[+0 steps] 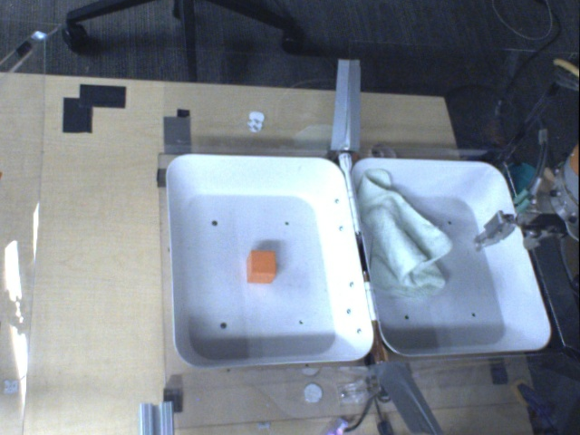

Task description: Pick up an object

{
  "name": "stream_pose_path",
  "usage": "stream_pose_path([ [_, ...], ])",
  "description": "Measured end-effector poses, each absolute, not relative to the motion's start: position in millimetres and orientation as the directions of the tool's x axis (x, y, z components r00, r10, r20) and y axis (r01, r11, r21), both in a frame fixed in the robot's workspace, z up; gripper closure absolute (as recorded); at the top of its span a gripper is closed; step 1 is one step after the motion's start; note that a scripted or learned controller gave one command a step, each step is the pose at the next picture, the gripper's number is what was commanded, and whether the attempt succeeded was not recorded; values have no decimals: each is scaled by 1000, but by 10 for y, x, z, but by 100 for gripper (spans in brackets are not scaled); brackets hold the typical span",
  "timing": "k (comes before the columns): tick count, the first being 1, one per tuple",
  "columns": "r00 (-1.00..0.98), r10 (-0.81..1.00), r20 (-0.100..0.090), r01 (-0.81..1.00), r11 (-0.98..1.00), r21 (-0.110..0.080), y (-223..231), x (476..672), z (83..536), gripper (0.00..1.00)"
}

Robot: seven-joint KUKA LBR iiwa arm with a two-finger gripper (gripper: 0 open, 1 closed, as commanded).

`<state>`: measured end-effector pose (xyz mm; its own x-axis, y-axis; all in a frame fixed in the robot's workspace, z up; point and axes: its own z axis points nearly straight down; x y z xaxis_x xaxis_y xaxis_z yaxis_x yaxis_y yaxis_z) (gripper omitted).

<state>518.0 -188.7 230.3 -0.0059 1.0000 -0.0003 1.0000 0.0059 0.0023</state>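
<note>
The wooden tabletop (91, 270) carries two shallow white bins set side by side, their inner rims touching along a metal divider. The left bin (195, 333) holds a single small orange cube (262, 266), sitting flat near the middle of the bin floor, well apart from every wall. The right bin (517, 333) holds a pale, crumpled cloth (403, 238), bunched and rolled along the bin's left side, running from the far left corner down toward the centre.

The arm comes in from the right, and its end effector (497, 227) hangs over the right edge of the right bin, near the rim and well apart from the cloth. It is small and partly lost against the dark clutter behind it, so I cannot tell how it is set; nothing is seen caught in it.

Judged from this, the task is at its start or between tries: both candidate objects lie undisturbed on their bin floors, neither lifted. All of the work remains, namely choosing a target, travelling over it, descending, closing and lifting. The cloth is the nearer candidate; the cube lies across the divider in the other bin.
</note>
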Motion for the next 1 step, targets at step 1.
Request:
stream_pose_path([
  [1, -41, 999, -1, 999, 41, 4, -1942, 5052, 982, 0],
])
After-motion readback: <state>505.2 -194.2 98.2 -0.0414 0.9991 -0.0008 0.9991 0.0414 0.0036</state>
